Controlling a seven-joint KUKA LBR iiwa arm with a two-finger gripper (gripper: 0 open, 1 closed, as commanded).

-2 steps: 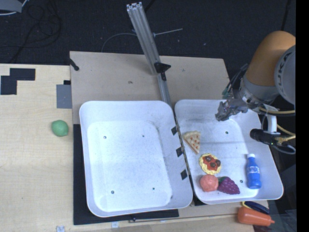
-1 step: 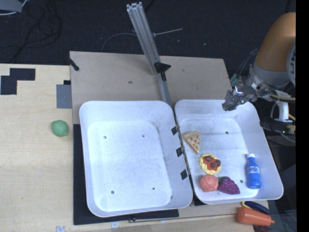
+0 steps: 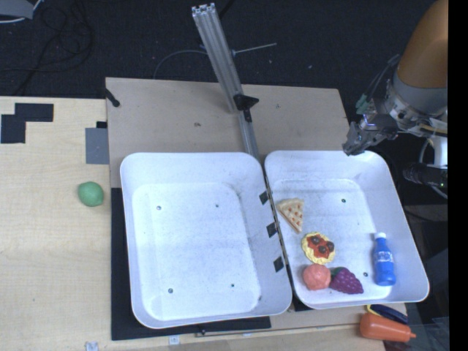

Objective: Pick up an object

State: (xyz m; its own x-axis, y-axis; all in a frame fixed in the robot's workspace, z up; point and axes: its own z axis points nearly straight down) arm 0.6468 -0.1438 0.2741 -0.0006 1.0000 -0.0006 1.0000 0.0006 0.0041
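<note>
Place: I read this as a robot lab, a test bench rather than a home or shop.
Bench: my two white bins [image 3: 191, 170] sit side by side on a black mat over a bare board [image 3: 292, 115], held together by black clips along their shared edge.
Arm: a grey and orange robot arm [image 3: 420, 64] hangs over the bench's far right corner.
Rig parts: I see a metal rail [image 3: 223, 61] slanting across the far edge and loose cables [image 3: 66, 20] on the dark floor behind.
Props: toy food [image 3: 319, 248] and a small blue bottle [image 3: 383, 259] lie in the right bin, which tells me they are test pieces.
</note>
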